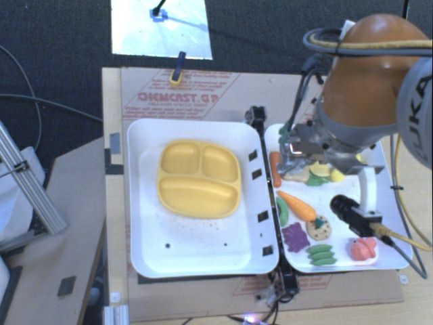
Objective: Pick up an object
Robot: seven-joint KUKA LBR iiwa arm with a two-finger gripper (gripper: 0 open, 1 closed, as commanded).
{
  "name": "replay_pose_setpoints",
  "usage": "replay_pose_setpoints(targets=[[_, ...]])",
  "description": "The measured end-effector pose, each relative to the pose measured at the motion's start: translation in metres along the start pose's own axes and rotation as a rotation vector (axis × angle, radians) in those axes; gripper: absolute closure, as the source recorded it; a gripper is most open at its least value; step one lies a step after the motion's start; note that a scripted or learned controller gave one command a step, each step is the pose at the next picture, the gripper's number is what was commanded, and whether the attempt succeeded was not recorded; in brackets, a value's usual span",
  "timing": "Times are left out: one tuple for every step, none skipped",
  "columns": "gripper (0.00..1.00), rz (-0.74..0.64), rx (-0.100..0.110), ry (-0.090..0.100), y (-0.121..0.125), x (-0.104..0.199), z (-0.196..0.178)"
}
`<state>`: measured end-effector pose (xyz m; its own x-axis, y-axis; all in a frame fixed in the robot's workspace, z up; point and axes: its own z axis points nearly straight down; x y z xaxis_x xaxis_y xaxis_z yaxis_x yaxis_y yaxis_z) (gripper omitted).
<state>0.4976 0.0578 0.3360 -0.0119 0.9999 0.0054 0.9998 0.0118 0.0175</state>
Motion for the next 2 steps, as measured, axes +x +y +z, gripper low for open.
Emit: replay_pose_setpoints(targets=[[1.00, 0.012, 0.027, -0.008, 0.0414, -0.0157, 0.1399], [0.00, 0.011, 0.017, -0.005, 0.0425, -0.0147, 0.1326]])
